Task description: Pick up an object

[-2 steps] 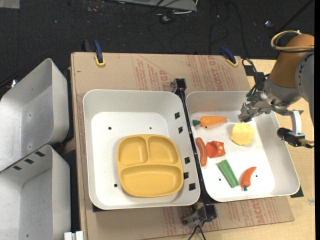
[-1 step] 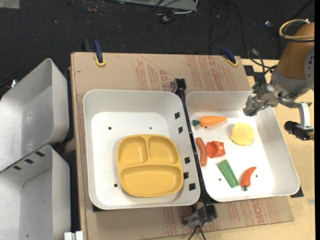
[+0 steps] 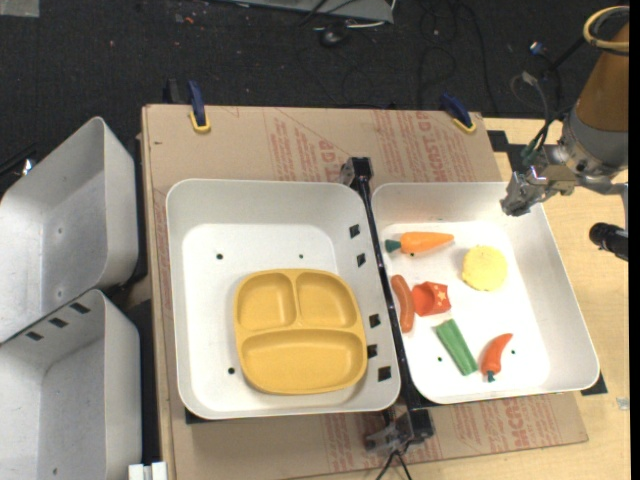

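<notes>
Gripper [image 3: 520,200] hovers over the right bin's [image 3: 570,313] far rim; finger spread cannot be told, nothing seen held. Nearest target: yellow round piece [image 3: 484,268], lying apart from carrot [image 3: 424,241] and red pepper [image 3: 432,298]. Advice: centre above it, descend straight, close across its width.

You look down on a brown board [image 3: 300,133] lying over a pale wooden bench [image 3: 610,298], held by two blue clamps [image 3: 198,104] at its far edge, with dark floor [image 3: 100,58] strewn with cables [image 3: 440,48] beyond and two spare white bins [image 3: 60,268] stacked at left.
</notes>
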You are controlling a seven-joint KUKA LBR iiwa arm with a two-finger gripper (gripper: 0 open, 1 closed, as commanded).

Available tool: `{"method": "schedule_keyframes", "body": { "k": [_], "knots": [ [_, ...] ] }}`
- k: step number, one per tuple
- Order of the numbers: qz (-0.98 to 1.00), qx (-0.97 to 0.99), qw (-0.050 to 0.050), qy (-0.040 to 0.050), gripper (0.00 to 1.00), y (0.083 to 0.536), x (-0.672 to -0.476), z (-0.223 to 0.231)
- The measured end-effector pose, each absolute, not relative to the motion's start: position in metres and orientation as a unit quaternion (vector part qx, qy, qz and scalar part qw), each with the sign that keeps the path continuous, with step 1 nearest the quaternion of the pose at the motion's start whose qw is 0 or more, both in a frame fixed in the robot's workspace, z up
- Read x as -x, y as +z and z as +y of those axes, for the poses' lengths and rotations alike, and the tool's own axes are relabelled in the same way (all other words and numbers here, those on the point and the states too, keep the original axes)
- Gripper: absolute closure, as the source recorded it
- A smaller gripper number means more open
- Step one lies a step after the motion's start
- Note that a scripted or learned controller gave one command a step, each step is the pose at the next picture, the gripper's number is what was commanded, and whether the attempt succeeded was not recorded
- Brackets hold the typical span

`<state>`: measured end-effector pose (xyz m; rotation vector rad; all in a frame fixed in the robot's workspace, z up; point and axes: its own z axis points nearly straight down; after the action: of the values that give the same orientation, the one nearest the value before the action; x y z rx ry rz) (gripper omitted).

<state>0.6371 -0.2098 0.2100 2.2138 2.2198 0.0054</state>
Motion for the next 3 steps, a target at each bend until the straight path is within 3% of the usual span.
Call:
{"method": "schedule_keyframes", "body": {
  "k": [1,3],
  "knots": [
    [0.708,-0.706,0.003,0.0016,1.0,0.255,-0.639,-0.21],
    [0.71,-0.704,-0.001,0.0,1.0,0.239,-0.603,-0.102]
  ]
}}
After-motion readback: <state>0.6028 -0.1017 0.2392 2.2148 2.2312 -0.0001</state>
